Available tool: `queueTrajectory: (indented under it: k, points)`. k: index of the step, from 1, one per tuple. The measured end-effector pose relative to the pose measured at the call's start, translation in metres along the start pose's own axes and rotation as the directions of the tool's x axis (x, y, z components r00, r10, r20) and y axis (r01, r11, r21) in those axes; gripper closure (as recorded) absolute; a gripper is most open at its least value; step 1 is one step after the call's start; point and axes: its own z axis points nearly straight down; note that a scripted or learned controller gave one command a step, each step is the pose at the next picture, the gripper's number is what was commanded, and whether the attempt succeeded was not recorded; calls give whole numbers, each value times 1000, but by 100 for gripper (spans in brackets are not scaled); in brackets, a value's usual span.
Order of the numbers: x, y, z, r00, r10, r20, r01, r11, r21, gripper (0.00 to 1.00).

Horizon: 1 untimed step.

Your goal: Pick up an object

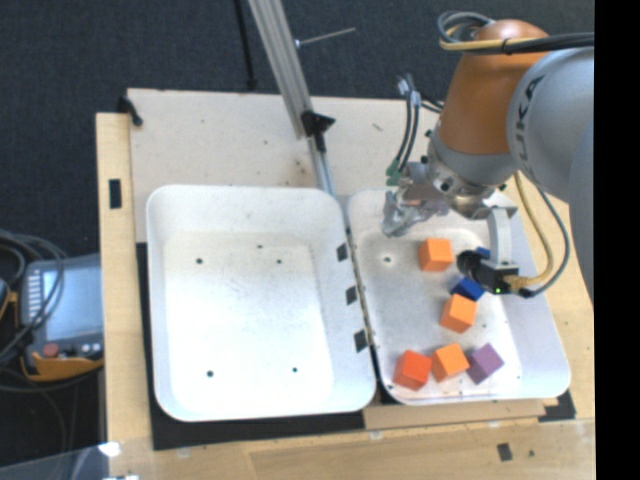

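- above the far left corner of the right shallow white bin point(530, 373), the grey arm with its orange band point(490, 88) reaches in from the right, and its tool point(398, 213) hangs low over the bin floor.
- whether the tool is open or closed cannot be told from this slant, and nothing can be seen in its grip.
- just right of the tool lies an orange foam cube point(436, 254), apart from it.
- further right and nearer, a small blue cube point(467, 289) sits touching a second orange cube point(459, 312).
- along the near edge of the same bin stand a red-orange cube point(412, 369), a third orange cube point(450, 360) just beside it, and a purple cube point(485, 362) next in the row.
- the left shallow white bin point(250, 298) lies side by side with the right one on the pale wooden table point(220, 128).
- a silver metal post point(285, 63) slants up from between the bins at the far side.
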Motion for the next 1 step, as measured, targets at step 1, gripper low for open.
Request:
queueTrajectory:
  k: [1]
  points:
    - [56, 2, 12, 1000, 1, 0, -1, 1000, 5, 100]
